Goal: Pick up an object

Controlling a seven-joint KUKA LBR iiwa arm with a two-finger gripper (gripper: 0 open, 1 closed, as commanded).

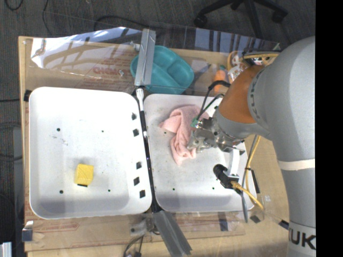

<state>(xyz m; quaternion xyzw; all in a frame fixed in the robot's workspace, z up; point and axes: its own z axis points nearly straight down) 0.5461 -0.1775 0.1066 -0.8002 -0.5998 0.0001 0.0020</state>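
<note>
Dark carpet and an office chair base (pixel 244 7) are sitting behind the wooden bench (pixel 24 58), and the two white bins are lying side by side on it. Starting at the left: the left bin (pixel 80 116) is holding a small yellow block (pixel 84 174) near its lower left, well apart from everything else. Just above the divider between the bins, a teal dish (pixel 163 71) is resting behind the bin walls, so that one's not really on offer.

Moving right, the right bin (pixel 182 191) is carrying a crumpled pink cloth (pixel 181 133), bunched up and trailing downward toward the bin's middle. The gripper (pixel 199 138) is sitting right at the cloth's right edge, and honestly I can't tell from this angle whether it's closed on fabric or just pressing beside it, too much wrist hardware in the way. The grey arm with the orange band (pixel 236 100) is coming in from the right and covering that side of the bin.

My take: the cloth is what's being gone for. To do this well, I'd want the pinch to be landing on a raised fold rather than a flat edge, since a thin edge is probably going to slip out. Lifting slowly and straight up should be helping too, so the dangling tail is clearing the bin wall rather than dragging.
</note>
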